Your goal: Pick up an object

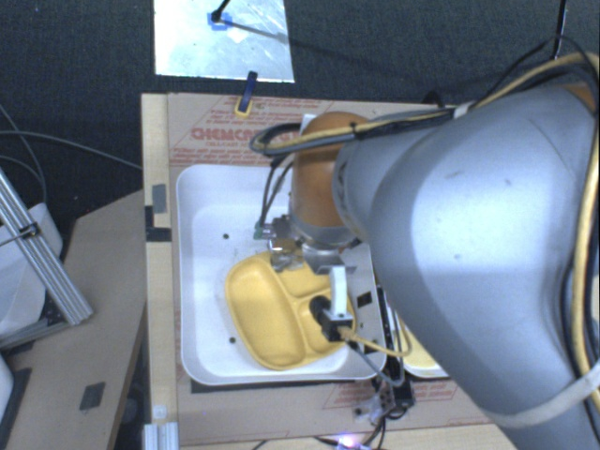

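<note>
dish point(267, 322) in left bin point(202, 218) — arm point(469, 242) above

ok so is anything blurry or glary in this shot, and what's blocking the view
In the camera view the grey arm looms close and soft-focused, hiding the right bin; glare washes the reflective sheet at the top; the left white bin looks bright, the yellow object clear.

A brown cardboard sheet point(211, 125) with red print lies on the bench, and everything else sits around it. Just beyond its far edge a shiny silver square point(223, 26) rests on the dark floor, and a small blue-and-yellow marker point(246, 95) lies across that same edge. To the left of the cardboard stands a slanted aluminium rail point(37, 251), with thin dark cables point(70, 148) trailing over the floor behind it.
</note>
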`<state>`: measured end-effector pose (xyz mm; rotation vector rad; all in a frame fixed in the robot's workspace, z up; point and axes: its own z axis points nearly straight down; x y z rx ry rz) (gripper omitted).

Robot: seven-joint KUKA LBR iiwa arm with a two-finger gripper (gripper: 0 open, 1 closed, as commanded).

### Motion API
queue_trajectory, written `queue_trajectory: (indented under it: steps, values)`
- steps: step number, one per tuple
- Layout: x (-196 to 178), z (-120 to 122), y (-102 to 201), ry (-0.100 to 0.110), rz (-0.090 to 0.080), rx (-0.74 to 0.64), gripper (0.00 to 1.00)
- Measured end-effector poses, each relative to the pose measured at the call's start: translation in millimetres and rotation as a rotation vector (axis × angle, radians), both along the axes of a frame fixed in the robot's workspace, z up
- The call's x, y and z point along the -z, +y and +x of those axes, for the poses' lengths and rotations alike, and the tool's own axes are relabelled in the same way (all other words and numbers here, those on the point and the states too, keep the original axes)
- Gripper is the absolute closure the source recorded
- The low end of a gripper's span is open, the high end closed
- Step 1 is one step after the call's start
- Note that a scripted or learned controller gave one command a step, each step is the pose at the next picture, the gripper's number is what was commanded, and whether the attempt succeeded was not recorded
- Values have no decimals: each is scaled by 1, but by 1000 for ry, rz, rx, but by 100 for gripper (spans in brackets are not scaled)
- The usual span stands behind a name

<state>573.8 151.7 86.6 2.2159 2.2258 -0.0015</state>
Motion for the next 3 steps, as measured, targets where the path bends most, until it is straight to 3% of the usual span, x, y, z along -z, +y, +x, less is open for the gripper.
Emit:
queue_trajectory:
  steps: [1, 2, 3]
  values:
    - [0, -1, 4, -3, -2, 4, 100]
    - [-6, -66, 65, -60, 4, 5, 100]
    - [-184, 3, 64, -19, 6, 0, 100]
